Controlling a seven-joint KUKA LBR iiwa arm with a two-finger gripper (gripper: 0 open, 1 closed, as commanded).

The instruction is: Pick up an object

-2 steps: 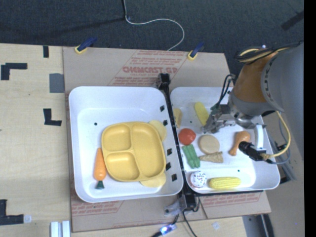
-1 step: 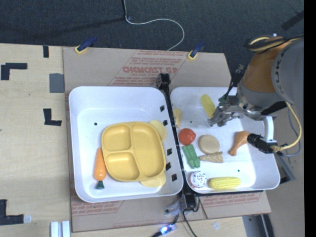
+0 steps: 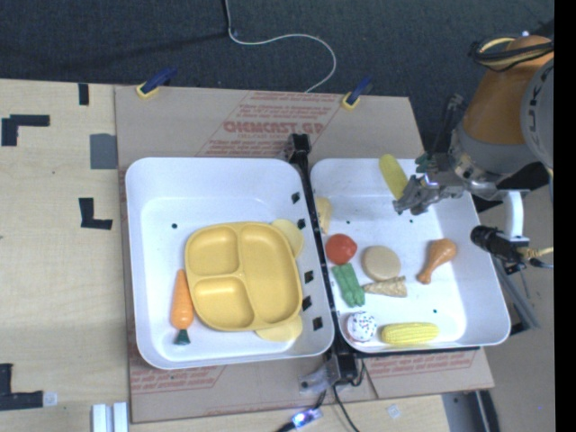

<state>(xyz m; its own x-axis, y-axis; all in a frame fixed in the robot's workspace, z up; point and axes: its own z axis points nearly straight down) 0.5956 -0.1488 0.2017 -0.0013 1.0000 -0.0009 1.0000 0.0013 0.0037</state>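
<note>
a yellow banana (image 3: 392,175) lies at the back of the right bin (image 3: 481,327), just beside the gripper (image 3: 411,199), which hovers over bare floor and holds nothing. a tomato (image 3: 340,247), drumstick (image 3: 437,258) and corn cob (image 3: 409,333) lie nearer. the left bin (image 3: 148,241) holds a yellow tray (image 3: 241,274) and carrot (image 3: 182,302).

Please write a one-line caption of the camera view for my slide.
KUKA arm's gripper hovers over the right bin of toy food; a yellow tray and carrot lie in the left bin.
</note>
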